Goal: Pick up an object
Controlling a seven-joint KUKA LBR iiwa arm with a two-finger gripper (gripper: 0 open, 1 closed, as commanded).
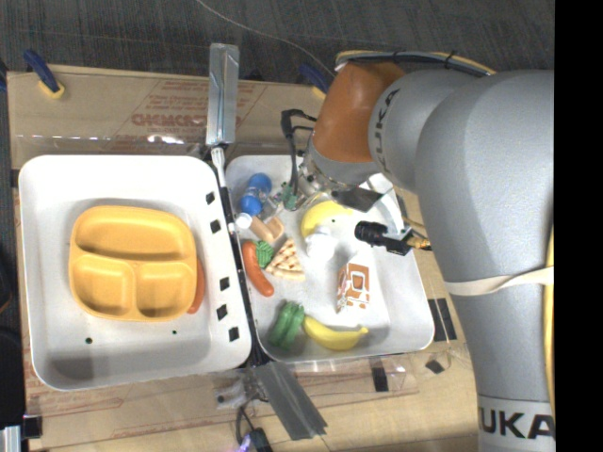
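Note:
The right bin (415,301) holds several toy items: a blue bottle (254,195), a red sausage (256,267), a pizza slice (287,261), a green pepper (287,321), a yellow banana (336,332), a white-and-orange carton (354,285) and a yellow rounded piece (325,219). My gripper (306,191) reaches down at the bin's far side, just above the yellow piece and right of the blue bottle. The wrist hides its fingertips.
The left bin (38,252) holds a yellow divided tray (134,260). A metal divider (222,92) runs between the bins. My large grey arm (480,186) covers the right side of the bench and overhangs the right bin's far corner.

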